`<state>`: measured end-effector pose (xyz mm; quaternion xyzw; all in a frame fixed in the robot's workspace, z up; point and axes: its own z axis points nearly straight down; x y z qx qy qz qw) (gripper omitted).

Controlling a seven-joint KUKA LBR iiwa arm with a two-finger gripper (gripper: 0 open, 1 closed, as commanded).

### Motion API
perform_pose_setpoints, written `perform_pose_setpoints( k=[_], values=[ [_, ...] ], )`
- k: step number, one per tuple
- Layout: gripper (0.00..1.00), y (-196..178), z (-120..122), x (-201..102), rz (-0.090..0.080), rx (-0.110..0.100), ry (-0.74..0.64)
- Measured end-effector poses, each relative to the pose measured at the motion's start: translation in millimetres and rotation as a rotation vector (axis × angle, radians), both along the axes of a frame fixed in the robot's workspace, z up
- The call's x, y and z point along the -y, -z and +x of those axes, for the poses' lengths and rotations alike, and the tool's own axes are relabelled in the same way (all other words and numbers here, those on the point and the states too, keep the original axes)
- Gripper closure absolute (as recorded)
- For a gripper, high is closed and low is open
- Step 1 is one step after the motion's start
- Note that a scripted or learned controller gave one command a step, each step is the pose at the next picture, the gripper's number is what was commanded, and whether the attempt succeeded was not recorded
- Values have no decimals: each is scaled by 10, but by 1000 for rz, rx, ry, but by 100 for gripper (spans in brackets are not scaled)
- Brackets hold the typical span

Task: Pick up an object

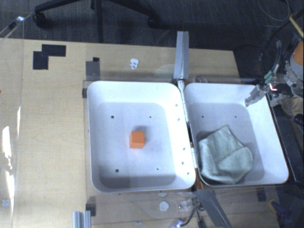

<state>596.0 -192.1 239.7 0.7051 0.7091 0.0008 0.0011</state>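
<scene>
two shallow white bins sit side by side on the wooden bench. the left bin [99,127] has a small orange cube [137,139] sitting near its middle, flat on the floor of the bin, with nothing touching it. the right bin [266,127] has a crumpled grey-green cloth [224,156] bunched up in its near-left part, up against the wall by the divider between the bins.

the arm comes in from the right — its gripper [259,94] hangs over the far-right corner of the right bin, well apart from both the cloth and the cube. it's small and a bit blurry out there at the edge, so i honestly can't tell how wide the fingers are. nothing visible between them either.
</scene>
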Motion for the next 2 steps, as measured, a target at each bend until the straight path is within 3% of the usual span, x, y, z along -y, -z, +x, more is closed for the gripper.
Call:
perform_pose_setpoints(
  k=[1, 2],
  values=[
    [100, -115, 17, -11, -1, 5, -6],
    [100, -1033, -110, -513, 0, 3, 171]
  ],
)
